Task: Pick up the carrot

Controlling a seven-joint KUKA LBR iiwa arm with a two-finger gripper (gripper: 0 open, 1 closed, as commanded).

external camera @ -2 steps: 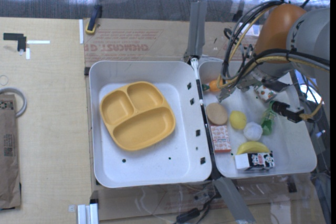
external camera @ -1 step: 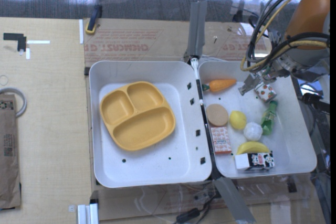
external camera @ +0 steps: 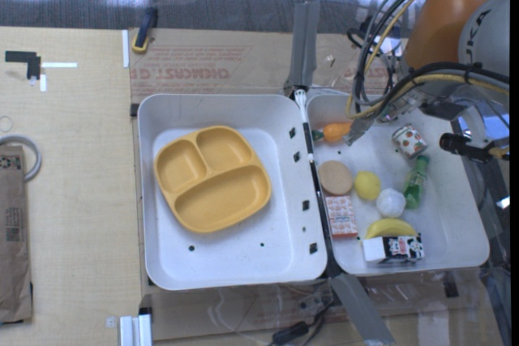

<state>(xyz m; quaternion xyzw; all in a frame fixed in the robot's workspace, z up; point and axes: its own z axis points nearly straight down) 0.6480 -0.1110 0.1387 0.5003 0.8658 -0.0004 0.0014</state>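
Clutter fills the near end of the right bin (external camera: 454,251), a milk carton (external camera: 395,248), banana (external camera: 389,228) and lemon (external camera: 367,185), while farther back the carrot (external camera: 333,131) lies against the far left wall, the pincer (external camera: 357,132) touching its end, presumably lining up a grasp

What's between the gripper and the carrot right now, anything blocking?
Nothing visible. The gripper is right at the carrot, at the right bin's far-left corner. The round tan item and lemon lie nearer the camera, off the approach.
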